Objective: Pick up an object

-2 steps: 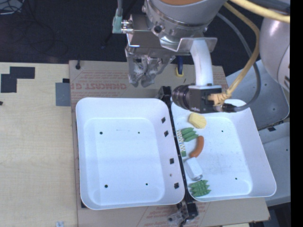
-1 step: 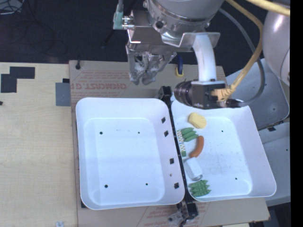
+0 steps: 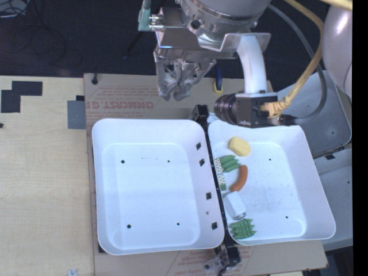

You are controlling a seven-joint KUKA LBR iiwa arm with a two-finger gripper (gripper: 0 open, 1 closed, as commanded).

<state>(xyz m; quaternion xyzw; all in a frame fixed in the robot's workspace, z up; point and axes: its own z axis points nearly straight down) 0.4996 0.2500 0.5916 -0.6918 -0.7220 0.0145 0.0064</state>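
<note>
The small objects crowd the left wall of the right bin [image 3: 310, 171]: yellow corn [image 3: 240, 147] at 12 o'clock, green pea pod [image 3: 229, 164] and orange sausage [image 3: 239, 177] just below, a pale block [image 3: 234, 205], more green pods [image 3: 243, 229] at 6. Packed this tightly against the wall and divider, a descent risks striking the rim or nudging neighbours. The gripper [image 3: 175, 88] hangs high at 11 o'clock; whether its fingers are spread, I cannot tell.
</note>
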